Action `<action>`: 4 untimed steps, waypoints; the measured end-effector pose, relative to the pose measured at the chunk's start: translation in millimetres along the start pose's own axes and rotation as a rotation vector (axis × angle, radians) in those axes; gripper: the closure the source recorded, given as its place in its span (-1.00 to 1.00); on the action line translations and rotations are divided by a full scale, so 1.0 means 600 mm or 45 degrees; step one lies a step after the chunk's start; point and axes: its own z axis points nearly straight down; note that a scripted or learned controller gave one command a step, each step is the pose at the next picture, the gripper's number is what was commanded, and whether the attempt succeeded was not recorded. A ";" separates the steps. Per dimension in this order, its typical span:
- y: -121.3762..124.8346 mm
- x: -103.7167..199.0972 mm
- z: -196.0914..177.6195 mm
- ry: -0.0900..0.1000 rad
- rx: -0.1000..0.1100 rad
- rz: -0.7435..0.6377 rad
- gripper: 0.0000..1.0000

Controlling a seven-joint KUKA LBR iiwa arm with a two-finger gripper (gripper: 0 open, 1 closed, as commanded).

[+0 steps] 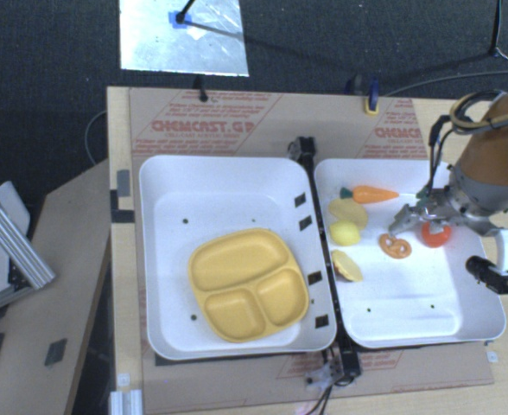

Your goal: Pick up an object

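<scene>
1. A red tomato-like piece (436, 233) lies in the right bin (427, 322), near that bin's right side, directly under the gripper (423, 213).
2. The gripper sits low over the right bin, its metal fingers splayed to either side of the red piece; whether they press on it or merely straddle it cannot be told from this angle.
3. Just to the left of the red piece lies an orange-red slice (396, 247), flat on the bin floor and apart from the fingers.
4. Further left in the same bin are a yellow lemon (345, 233), a pale yellow piece (348, 212) just above it, and a yellow wedge (347, 266) below it.
5. A carrot (373, 194) with a green end lies near the back of the right bin, pointing toward the gripper.
6. The arm (494, 158) comes in from the right, its orange band above the wrist, with cables looping over it.
7. The left bin (176, 188) holds a yellow divided tray (248, 282) with three compartments, lying toward the bin's front.
8. Both bins rest on a brown board (211, 115) printed with red lettering.
</scene>
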 end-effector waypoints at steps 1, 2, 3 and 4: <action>0.008 0.015 0.053 0.016 -0.006 -0.010 -1.00; 0.006 0.006 0.036 0.000 -0.007 -0.007 1.00; 0.022 0.010 -0.043 -0.005 -0.007 -0.004 1.00; 0.011 0.000 -0.126 -0.005 -0.007 0.000 1.00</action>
